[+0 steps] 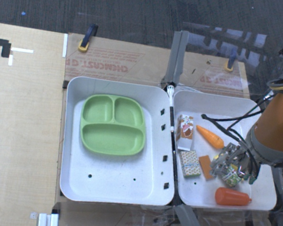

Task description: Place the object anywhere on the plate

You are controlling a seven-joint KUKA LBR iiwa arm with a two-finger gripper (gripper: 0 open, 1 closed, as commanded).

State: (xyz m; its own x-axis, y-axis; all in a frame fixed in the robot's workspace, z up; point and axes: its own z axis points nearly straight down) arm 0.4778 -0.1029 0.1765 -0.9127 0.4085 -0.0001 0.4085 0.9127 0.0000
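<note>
A green plate (113, 125) with three compartments lies in the left bin (70, 142), toward its back. My gripper (229, 167) is low in the right bin (267, 196), near its front right. Right under it lies a small green and yellow item (235, 177), partly hidden by the gripper. An orange carrot (210, 137) lies behind the gripper, and a red-orange rounded piece (232, 198) lies in front of it. To its left are a flat orange block (205, 166) and a pale green patterned box (190, 163).
A brown and white packet (186, 129) lies along the right bin's left side. The raised divider (171, 139) between the two bins stands between the gripper and the plate. Black cables (227, 127) trail from the arm over the right bin.
</note>
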